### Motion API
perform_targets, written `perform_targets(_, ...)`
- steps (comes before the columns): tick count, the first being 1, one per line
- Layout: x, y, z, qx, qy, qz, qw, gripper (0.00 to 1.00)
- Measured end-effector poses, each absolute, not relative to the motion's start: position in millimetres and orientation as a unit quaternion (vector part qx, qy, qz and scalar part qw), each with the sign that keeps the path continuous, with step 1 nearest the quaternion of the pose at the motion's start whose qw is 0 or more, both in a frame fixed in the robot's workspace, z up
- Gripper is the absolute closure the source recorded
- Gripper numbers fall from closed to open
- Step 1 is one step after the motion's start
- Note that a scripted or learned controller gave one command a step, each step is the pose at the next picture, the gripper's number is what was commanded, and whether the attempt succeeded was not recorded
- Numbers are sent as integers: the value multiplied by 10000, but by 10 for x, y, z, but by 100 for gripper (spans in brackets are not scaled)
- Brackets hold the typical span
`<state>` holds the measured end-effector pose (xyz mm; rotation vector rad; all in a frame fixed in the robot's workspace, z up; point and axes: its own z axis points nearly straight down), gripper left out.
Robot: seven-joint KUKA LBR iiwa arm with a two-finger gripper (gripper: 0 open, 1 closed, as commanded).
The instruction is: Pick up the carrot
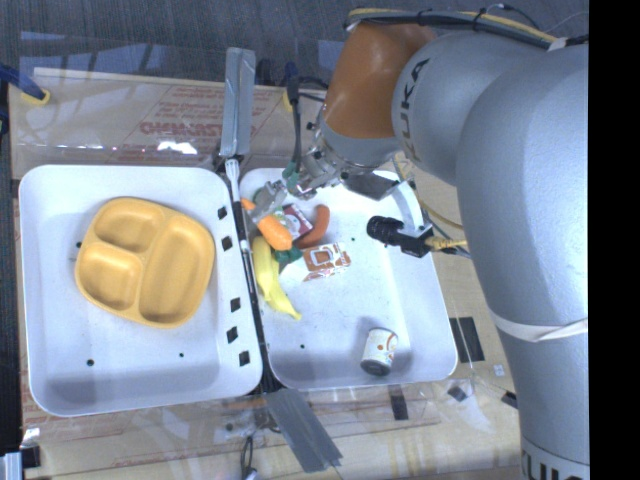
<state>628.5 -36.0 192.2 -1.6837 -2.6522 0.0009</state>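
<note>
**Pincer low over the clutter at the right bin's far left corner**

The grey arm (470, 98) reaches in across the right bin (400, 298), and its pincer (272, 200) sits low at that bin's far left corner, among a cluster of small things. Whether the pincer is spread or pressed together cannot be told; its tip is lost in the clutter.

The carrot (275, 232), an orange piece, lies just beneath the pincer on the near side, touching or very close to it. Just right of the pincer lies a reddish sausage (318, 224). A yellow banana (270, 280) stretches away from the carrot toward the near edge. A small printed packet (327, 259) rests to the right of the carrot. Well nearer than the pincer, a small can (379, 351) lies on its side.

Far to the pincer's left, the left bin (60, 368) holds a yellow divided plate (145, 261).
</note>
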Motion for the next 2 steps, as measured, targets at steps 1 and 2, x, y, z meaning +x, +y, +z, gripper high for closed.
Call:
perform_targets(1, 6291, -354, 2028, -5341, -8454, 4, -1, 100)
perform_targets(2, 6291, -355, 2027, -5341, -8454, 5, -1, 0)
